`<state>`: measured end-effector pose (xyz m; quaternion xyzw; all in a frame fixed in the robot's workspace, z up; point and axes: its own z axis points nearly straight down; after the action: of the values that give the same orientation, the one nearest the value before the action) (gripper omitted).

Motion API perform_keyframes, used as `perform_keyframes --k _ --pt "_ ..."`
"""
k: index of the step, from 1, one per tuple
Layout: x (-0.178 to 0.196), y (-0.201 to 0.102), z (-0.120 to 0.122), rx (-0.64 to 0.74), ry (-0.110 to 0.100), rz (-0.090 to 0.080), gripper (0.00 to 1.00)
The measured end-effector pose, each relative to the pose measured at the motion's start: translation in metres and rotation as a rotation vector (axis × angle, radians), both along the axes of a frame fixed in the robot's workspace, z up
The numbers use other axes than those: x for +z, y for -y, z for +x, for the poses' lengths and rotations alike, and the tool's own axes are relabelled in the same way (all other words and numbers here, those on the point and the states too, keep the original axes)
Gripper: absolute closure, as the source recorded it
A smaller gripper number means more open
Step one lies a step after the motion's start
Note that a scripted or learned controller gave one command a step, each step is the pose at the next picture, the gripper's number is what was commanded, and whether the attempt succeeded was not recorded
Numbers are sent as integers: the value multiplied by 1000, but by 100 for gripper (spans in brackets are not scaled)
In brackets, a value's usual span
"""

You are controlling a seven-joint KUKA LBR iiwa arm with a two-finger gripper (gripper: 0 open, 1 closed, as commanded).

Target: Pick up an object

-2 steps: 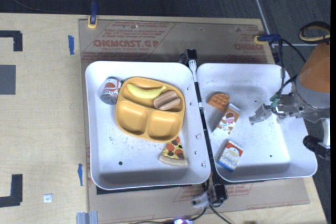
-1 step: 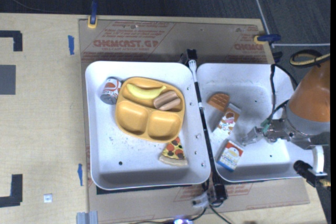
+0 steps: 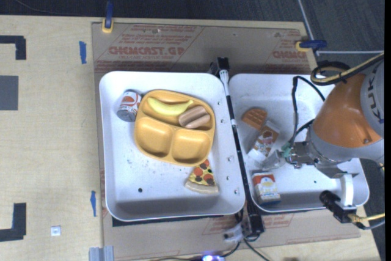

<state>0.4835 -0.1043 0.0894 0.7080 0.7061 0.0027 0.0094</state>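
Reaching into the right bin, nothing picked yet.

Left bin (image 3: 116, 150): a soda can (image 3: 127, 105), a yellow divided plate (image 3: 173, 133) carrying a banana (image 3: 166, 106) and hot dog (image 3: 195, 117), and a pizza slice (image 3: 202, 175). Right bin (image 3: 287, 84): toast (image 3: 254, 117), two small cartons (image 3: 264, 141) (image 3: 266, 186). My hand (image 3: 282, 154) hovers low by the upper carton; grip state I cannot tell. Next, I reckon, settle on that carton and lift.

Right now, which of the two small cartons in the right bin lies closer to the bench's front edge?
The carton with the red top, alone near the right bin's front wall. The other carton sits further back, beside the toast-like piece.
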Motion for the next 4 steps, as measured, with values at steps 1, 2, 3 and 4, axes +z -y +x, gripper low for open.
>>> perform_keyframes --k 1,2,3,4 --pt "0 -6 0 -2 1 -3 0" --pt "0 -7 0 -2 2 -3 0" --pt "0 -7 0 -2 2 -3 0" --pt "0 -6 0 0 1 0 0"
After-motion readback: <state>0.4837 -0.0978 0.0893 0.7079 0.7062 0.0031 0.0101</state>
